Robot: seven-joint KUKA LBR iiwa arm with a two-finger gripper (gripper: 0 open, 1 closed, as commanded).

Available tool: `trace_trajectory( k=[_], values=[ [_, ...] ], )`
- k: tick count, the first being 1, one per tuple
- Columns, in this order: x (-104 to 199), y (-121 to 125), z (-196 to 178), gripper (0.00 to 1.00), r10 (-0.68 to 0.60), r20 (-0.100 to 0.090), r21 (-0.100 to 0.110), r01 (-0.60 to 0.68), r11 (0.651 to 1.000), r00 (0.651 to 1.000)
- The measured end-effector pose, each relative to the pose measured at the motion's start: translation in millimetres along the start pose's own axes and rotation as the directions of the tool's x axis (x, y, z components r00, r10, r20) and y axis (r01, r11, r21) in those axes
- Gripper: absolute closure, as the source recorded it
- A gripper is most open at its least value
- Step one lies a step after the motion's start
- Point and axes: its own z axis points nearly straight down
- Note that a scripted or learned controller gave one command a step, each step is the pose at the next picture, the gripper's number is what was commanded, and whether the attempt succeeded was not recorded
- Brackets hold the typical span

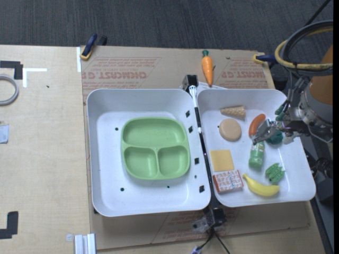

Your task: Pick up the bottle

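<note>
The bottle (pixel 257 155) is small and green. It lies in the right bin (pixel 296 194), near its middle, pointing up and down the view. My gripper (pixel 268 136) hangs just above and to the right of the bottle's upper end. It is open, with nothing between its fingers. The arm comes in from the right edge and covers part of the bin's right wall.
Around the bottle lie an orange sausage (pixel 257 123), a round biscuit (pixel 230 129), a cone (pixel 233 111), a cheese slice (pixel 222 160), a red box (pixel 228 181), a banana (pixel 260 187) and a green leafy toy (pixel 274 172). The left bin (pixel 100 157) holds a green divided plate (pixel 156 148). A carrot (pixel 206 67) lies behind the bins.
</note>
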Motion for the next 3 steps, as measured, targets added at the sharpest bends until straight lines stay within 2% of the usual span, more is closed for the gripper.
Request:
trace_trajectory(
  k=[1, 2, 3],
  values=[
    [-12, -9, 110, 0.00, 0.158, 0.000, 0.001, -0.158, 0.987, 0.987],
    [-12, -9, 101, 1.00, 0.161, 0.000, 0.000, -0.161, 0.987, 0.987],
    [60, -9, 51, 1.00, 0.202, 0.000, 0.000, -0.202, 0.979, 0.979]
  ],
)
